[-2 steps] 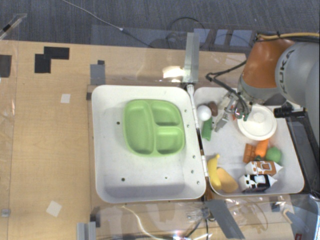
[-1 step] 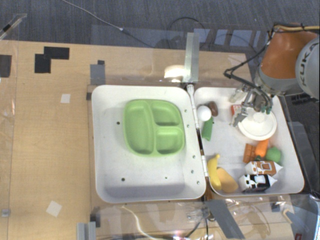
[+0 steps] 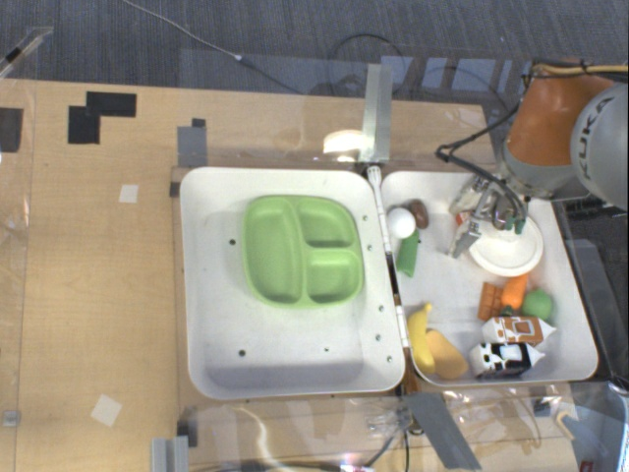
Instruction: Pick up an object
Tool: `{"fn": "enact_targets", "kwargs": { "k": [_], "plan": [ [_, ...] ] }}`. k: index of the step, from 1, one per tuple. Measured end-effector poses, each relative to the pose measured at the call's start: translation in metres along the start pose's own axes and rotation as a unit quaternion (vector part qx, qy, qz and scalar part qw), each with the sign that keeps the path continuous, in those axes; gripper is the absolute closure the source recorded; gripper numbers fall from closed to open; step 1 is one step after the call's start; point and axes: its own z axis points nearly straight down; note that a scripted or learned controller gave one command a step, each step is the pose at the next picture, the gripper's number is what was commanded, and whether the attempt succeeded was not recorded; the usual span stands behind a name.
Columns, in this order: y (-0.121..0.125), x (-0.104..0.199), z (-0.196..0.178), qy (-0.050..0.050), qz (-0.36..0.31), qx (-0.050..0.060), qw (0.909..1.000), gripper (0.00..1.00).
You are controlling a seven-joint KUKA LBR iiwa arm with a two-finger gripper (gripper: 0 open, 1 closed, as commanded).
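Hovering over the right bin (image 3: 580, 347), my claw (image 3: 477, 226) hangs spread, gripping nothing, beside the white dish (image 3: 506, 251). I should drop straight, straddle the dish's rim squarely, then clench before lifting slowly.

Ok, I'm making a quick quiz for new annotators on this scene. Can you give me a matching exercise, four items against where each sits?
Things:
1. green divided tray
2. banana
3. white egg
4. white round dish

Places:
A. near front corner of the right bin, by the divider
B. under the gripper, toward the back of the right bin
C. middle of the left bin
D. back of the right bin, close to the divider, beside a brown item

Pairs: 1-C, 2-A, 3-D, 4-B
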Motion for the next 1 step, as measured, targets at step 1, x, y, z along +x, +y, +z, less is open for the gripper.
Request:
{"fn": "enact_targets", "kwargs": {
  "k": [1],
  "plan": [
    [-0.0341,0.0761,-0.0009,-0.009,-0.027,-0.002,0.9996,0.00]
  ]
}}
